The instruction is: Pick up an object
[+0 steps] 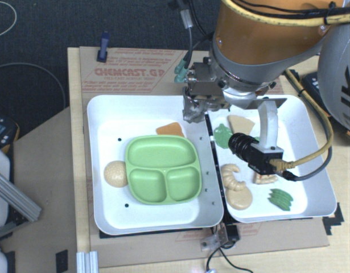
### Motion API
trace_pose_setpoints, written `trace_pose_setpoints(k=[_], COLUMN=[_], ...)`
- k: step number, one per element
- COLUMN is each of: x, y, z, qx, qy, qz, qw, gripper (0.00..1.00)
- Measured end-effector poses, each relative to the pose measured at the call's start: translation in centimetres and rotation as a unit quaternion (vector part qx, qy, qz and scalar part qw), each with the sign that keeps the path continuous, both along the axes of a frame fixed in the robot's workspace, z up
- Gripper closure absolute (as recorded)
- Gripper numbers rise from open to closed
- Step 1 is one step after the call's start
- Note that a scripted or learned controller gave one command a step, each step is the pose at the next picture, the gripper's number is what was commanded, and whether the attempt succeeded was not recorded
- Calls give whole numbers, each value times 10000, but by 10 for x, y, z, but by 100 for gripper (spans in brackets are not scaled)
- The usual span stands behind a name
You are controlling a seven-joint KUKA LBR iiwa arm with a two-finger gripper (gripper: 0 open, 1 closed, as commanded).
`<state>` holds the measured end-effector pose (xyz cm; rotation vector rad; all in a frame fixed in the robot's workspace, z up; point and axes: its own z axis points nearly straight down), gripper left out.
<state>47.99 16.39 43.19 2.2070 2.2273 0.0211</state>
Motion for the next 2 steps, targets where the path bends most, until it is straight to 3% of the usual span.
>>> trace_pose_setpoints(k=[2], x=[0], y=[-3], z=[14], qx=[-24], qy=[43], qz=[-25], qw=[10000], gripper=[100])
